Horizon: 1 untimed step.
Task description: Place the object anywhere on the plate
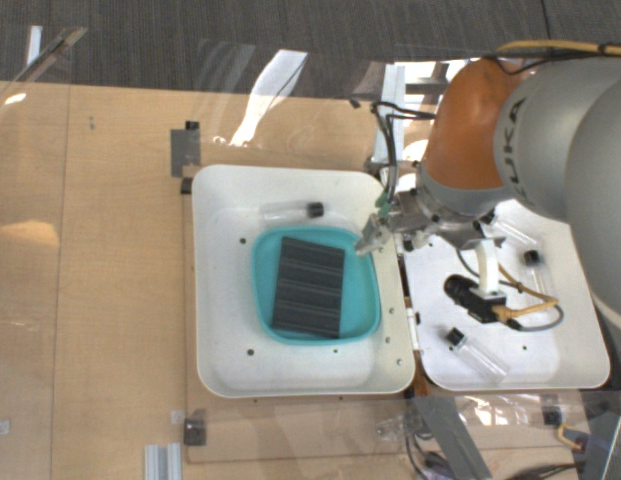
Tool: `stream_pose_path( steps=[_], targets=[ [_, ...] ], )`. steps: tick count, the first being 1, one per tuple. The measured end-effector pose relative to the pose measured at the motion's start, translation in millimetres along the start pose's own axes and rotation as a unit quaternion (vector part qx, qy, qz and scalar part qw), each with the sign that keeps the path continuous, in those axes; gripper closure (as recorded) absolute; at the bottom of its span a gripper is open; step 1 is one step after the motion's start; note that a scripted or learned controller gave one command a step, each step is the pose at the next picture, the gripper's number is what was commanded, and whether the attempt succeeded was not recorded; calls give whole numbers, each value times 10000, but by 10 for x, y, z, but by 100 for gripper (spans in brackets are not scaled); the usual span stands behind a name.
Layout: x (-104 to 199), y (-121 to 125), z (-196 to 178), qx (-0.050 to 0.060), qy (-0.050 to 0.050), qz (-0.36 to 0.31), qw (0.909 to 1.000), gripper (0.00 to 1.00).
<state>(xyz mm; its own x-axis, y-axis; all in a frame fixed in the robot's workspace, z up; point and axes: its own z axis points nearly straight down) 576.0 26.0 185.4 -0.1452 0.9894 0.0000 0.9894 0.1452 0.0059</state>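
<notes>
The dark ribbed block [309, 288] lies flat on the teal plate [364, 303] in the middle of the left bin [220, 358]. The gripper [375, 238] hangs over the plate's upper right rim, near the bin's right edge; whether its jaws are spread cannot be told. A clear tube [290, 210] lies by the bin's far edge.

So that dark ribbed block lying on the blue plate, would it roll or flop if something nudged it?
Probably neither. The dark ribbed block lies flat on the blue plate with straight edges, so it looks stiff and should slide rather than roll. Its ridged top may give fingers some grip. Its weight can't be judged from here.
</notes>
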Motion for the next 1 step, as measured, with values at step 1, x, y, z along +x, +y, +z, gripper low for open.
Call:
stream_pose_path(
  steps=[1],
  targets=[
    [491,-360,-205,6,5,281,9996,0]
  ],
)
